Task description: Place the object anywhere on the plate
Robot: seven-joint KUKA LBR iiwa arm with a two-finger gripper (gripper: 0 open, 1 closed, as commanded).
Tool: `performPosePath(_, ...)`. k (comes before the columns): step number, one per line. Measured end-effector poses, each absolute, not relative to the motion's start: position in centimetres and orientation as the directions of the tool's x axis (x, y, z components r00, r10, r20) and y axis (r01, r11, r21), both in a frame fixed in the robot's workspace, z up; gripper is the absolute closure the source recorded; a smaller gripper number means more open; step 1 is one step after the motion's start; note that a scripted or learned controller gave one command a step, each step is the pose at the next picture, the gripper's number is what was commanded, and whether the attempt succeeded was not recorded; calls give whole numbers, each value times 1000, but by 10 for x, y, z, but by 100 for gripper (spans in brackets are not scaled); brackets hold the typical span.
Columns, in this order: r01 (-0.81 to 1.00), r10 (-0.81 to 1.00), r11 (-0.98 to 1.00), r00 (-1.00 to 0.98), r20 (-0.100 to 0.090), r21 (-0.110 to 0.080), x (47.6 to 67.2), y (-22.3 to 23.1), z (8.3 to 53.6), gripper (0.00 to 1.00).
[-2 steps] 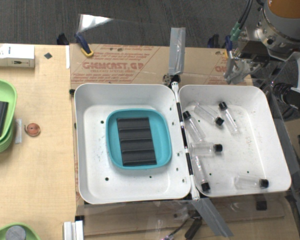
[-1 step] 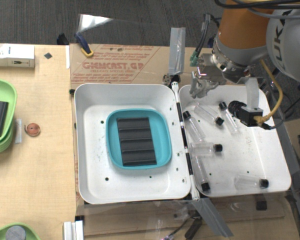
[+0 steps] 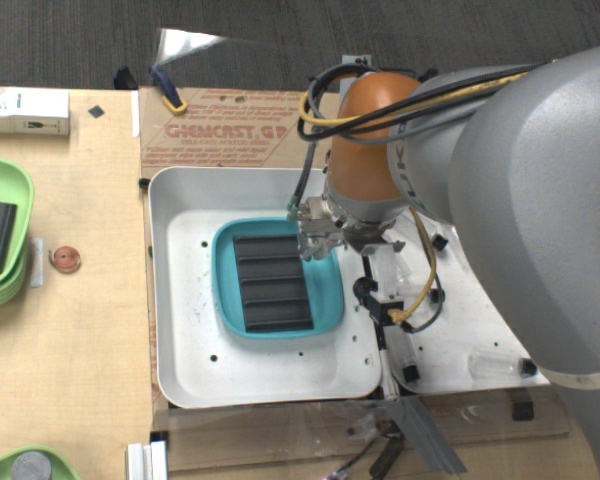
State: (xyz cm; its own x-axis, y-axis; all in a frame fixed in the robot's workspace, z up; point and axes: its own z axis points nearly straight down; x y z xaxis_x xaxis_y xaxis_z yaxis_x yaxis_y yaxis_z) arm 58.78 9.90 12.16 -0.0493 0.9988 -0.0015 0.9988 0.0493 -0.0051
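Hovering over left bin (image 3: pixel 180 368): gripper (image 3: pixel 315 240) sitting at right rim of teal plate (image 3: pixel 230 313). Dark ridged object (image 3: pixel 272 283) lying flat on plate, apart from arm. Finger state: cannot tell. Placement looking complete; only retreat remaining.

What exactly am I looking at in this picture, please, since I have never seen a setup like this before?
You are looking down at a slant from one fixed camera above a workbench. The big grey machine entering from the right is a robot arm with an orange band above its wrist. Its gripper hangs over a teal plate, which sits in the left white bin. A dark ribbed object lies on that plate. Whether the gripper holds anything cannot be seen from here. A second white bin lies beneath the arm. At the far left, a green tray rests on the wooden bench.
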Motion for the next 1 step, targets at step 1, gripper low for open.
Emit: performPosePath(1, 999, 999, 51, -51, 1, -4, 588, 100, 122, 0)
